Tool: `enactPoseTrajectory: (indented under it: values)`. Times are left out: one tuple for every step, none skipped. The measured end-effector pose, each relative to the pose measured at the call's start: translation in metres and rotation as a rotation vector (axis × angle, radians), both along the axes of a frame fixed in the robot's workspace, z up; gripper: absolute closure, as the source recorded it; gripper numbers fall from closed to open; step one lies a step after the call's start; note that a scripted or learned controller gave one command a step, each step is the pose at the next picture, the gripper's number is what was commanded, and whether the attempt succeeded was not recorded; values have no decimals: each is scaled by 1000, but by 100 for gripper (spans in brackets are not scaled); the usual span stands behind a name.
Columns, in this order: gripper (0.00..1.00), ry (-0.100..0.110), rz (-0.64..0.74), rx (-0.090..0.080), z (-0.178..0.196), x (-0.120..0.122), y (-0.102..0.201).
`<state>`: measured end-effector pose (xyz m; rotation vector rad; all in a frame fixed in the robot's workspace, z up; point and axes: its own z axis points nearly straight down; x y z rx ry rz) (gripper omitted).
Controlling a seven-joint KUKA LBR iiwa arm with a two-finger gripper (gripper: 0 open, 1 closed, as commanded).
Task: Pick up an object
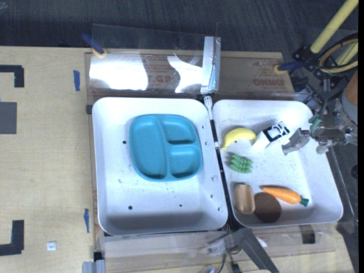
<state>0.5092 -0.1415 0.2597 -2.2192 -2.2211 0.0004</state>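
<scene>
The gripper [307,139] hangs over the right bin's [324,178] right edge; its opening I cannot tell. A banana [239,136] lies near the left edge, a carrot [281,195] toward the front.

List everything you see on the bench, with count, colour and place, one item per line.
left bin: 1, white, left half of the bench
right bin: 1, white, beside the left bin
divided plate: 1, blue, middle of the left bin
banana: 1, yellow, upper left of the right bin
black-and-white object: 1, right of the banana
pea pod: 1, green, below the banana
carrot: 1, orange, lower right bin
brown round object: 1, below the carrot
tan block: 1, left of the brown round object
claw: 1, grey, over the right bin's right side
</scene>
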Motion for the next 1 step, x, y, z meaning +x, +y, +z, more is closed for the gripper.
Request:
enactPoseTrajectory:
  values:
    - [0, 5, -148, 0, -67, 54, 40]
